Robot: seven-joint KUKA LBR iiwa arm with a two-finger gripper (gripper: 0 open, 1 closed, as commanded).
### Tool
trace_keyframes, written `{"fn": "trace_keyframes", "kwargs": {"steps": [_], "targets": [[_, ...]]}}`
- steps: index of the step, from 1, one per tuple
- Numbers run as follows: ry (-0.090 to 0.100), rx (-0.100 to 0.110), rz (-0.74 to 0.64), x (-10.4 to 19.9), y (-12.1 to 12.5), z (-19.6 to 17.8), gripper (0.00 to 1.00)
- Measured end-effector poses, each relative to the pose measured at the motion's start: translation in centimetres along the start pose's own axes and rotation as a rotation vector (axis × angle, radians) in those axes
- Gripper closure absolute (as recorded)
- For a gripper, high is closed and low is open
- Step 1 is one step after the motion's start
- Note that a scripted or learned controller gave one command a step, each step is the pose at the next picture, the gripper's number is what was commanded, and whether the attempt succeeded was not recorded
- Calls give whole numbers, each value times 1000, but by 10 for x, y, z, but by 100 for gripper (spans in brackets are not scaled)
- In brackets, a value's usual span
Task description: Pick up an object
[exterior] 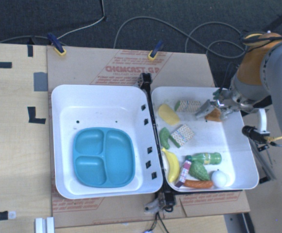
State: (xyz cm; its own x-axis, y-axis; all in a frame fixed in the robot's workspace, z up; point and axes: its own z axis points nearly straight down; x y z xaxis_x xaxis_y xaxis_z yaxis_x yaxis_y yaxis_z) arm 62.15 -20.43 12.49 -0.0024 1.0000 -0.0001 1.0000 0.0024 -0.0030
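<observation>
Cardboard covers the bench under two white bins. Left bin holds a blue divided plate. Right bin holds a banana, green bottle, white ball and yellow lemon. Farther back, the gripper grips a brown object between its fingers.

Two white bins sit on tan cardboard printed with red lettering. The left bin holds a turquoise plate. At three o'clock lie a yellow banana, a green bottle, a white ball, a pale yellow lump and an orange-brown piece.
</observation>
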Motion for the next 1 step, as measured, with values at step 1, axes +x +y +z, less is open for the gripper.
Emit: {"fn": "trace_keyframes", "kwargs": {"steps": [1], "targets": [[-5, -15, -2, -16, 42, 27, 0]]}}
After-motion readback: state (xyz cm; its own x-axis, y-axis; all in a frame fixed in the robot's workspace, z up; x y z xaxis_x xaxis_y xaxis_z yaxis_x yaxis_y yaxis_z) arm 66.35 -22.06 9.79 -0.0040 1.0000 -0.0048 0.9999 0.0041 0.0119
